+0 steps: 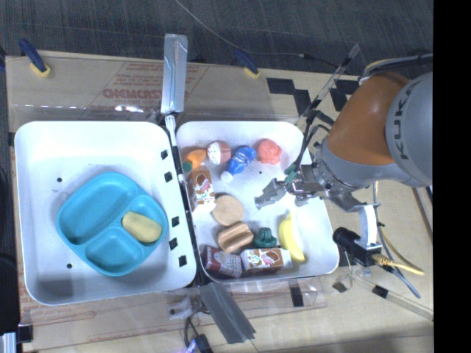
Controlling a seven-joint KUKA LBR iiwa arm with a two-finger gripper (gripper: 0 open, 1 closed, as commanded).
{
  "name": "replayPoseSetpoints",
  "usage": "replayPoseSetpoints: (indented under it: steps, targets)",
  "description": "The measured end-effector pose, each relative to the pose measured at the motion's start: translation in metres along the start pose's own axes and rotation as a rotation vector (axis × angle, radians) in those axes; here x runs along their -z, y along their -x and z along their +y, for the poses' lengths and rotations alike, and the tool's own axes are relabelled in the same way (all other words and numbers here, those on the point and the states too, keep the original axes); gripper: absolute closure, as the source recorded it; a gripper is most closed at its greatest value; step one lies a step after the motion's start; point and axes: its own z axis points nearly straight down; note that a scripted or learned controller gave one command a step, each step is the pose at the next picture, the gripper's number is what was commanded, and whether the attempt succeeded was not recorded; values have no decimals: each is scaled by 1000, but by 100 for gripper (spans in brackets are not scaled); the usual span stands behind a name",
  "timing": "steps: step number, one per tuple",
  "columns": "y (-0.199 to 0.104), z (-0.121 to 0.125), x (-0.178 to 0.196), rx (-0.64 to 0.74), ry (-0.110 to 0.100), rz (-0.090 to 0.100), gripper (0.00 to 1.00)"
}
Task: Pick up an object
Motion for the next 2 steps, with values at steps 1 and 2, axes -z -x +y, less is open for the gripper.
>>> replayPoseSetpoints:
  steps: [1,2]
  targets:
    - [54,-8,-123,91,11,-4,0]
    - [-16,-24,-125,-33,1,1,0]
